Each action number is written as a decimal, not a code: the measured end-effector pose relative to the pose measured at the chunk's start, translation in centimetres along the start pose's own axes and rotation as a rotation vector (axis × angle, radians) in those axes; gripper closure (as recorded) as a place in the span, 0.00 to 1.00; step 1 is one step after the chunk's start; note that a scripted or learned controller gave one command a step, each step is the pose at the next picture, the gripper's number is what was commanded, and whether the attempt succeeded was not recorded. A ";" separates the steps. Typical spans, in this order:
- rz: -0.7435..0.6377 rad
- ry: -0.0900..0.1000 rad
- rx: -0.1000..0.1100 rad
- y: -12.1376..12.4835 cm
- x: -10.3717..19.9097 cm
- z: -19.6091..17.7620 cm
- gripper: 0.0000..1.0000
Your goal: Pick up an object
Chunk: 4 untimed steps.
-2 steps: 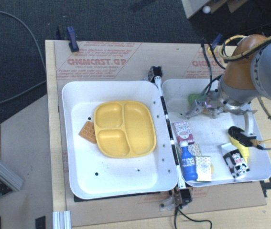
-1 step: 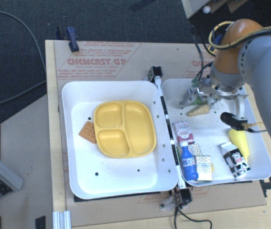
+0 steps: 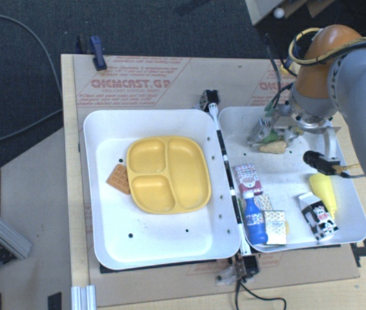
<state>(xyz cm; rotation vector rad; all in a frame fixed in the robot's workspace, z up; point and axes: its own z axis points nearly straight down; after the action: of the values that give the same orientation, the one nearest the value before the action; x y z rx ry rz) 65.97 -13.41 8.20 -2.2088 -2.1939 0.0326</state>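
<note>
Gripper (image 3: 268, 133) low in right bin (image 3: 354, 221) over tan piece (image 3: 274, 147), grip state impossible to tell.

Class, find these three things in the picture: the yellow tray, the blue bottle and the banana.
yellow tray (image 3: 170, 173), camera view, on the ridge where its three compartments meet.
blue bottle (image 3: 255, 221), camera view, on the middle of its body.
banana (image 3: 324, 191), camera view, on the middle of its yellow skin.

Robotics lab: bench (image 3: 137, 76), twin white bins (image 3: 105, 237), loose cables (image 3: 34, 31).
</note>
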 end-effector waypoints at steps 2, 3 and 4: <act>-0.001 -0.006 0.003 -0.1 -0.3 -1.1 0.00; 0.000 -0.004 0.013 -0.3 -0.2 -1.9 1.00; 0.000 -0.003 0.015 -0.4 -0.2 -1.8 0.00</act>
<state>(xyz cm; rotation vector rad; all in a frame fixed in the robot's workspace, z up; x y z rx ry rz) 65.67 -13.62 10.04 -2.2022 -2.1880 0.0527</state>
